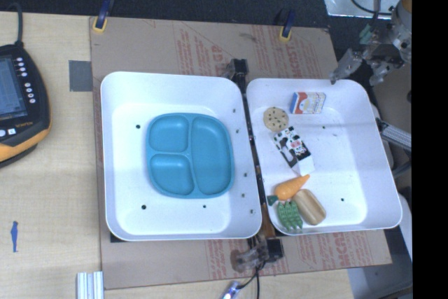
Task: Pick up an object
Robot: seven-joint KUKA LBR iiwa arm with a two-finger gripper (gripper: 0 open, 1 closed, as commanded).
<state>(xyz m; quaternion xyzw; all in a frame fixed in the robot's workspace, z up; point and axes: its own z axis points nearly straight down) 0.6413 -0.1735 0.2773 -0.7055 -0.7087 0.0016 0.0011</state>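
a: where is the gripper [359,65]?

b: upper right of the frame, just outside the far right corner of the right bin [378,150]. its fingers are spread wide, nothing between them.

a: so nothing is picked yet?

b: judging from this, no. every candidate lies in the right bin. a small red, white and blue carton [308,103] near the top, closest to the gripper. a round cookie [276,117] just left and below it. a black-and-white patterned box [292,147] toward the middle left.

a: and the lower corner?

b: an orange carrot [292,186], a green piece [288,214] and a tan bread roll [310,206], bunched, touching or nearly so.

a: the left bin [119,150]?

b: it bears a blue divided plate [190,155], centre.

a: what is left, then?

b: the whole job, as i judge it: choose one item, come over it, descend, close, lift. the carton looks the nearest reach; the bunched trio looks harder to grasp singly.
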